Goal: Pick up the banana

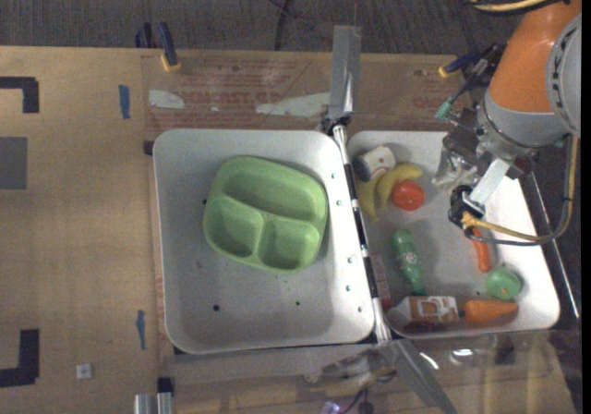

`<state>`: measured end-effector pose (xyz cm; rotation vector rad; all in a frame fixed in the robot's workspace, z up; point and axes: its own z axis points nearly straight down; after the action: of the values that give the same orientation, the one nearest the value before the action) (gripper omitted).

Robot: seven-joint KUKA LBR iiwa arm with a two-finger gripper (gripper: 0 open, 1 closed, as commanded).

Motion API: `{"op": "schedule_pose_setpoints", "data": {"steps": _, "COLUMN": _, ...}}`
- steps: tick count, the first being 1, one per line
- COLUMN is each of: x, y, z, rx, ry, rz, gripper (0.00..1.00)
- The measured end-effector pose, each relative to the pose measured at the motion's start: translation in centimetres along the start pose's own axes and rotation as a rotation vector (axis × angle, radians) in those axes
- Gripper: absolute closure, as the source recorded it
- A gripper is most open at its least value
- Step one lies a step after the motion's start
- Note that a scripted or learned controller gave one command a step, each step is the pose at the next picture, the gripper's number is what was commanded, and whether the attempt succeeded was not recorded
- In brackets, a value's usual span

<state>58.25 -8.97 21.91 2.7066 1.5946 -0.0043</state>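
Note:
The yellow banana lies curved at the upper left of the right bin, close to the wall between the two bins. A red tomato touches its right side, and a small white can sits just above it. My gripper hangs over the upper right part of the same bin, to the right of the tomato and apart from the banana. Nothing shows in its grasp.
Lower in the right bin lie a green bottle, a small carton, a carrot, a green apple and a small orange piece. The left bin holds a green divided plate.

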Motion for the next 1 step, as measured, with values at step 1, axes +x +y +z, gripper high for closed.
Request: {"op": "schedule_pose_setpoints", "data": {"steps": 1, "x": 0.03, "y": -0.02, "z": 0.02, "rx": 0.001, "ry": 0.0, "rz": 0.0, "gripper": 0.0}}
